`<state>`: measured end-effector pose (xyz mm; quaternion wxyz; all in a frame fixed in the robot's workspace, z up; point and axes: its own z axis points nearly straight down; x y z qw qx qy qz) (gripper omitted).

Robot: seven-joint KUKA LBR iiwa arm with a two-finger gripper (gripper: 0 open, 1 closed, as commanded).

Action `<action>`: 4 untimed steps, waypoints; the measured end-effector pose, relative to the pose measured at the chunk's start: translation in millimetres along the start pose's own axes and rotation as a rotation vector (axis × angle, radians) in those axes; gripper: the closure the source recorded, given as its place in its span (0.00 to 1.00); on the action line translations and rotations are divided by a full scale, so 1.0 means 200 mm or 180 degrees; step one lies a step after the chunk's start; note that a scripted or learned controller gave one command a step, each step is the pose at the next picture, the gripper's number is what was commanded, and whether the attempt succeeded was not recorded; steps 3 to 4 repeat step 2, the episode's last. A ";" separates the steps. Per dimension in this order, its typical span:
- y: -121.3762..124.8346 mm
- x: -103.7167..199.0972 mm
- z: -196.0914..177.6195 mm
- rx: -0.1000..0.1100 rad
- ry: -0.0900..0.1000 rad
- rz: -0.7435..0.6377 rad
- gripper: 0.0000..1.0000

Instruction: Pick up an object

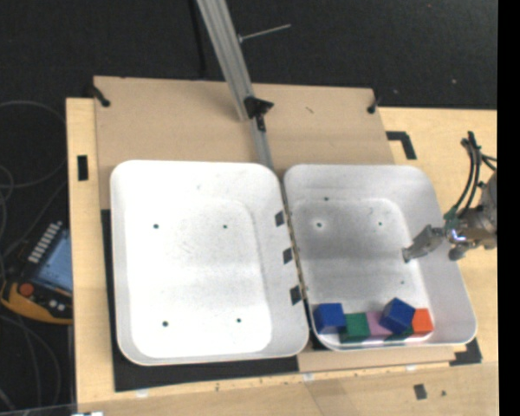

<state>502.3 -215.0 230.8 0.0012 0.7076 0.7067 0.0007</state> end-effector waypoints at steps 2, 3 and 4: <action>-0.09 0.15 0.17 0.0003 0.0005 -0.0003 0.00; -0.09 0.15 0.17 0.0003 0.0005 -0.0003 0.00; -0.09 0.15 0.17 0.0003 0.0005 -0.0003 0.00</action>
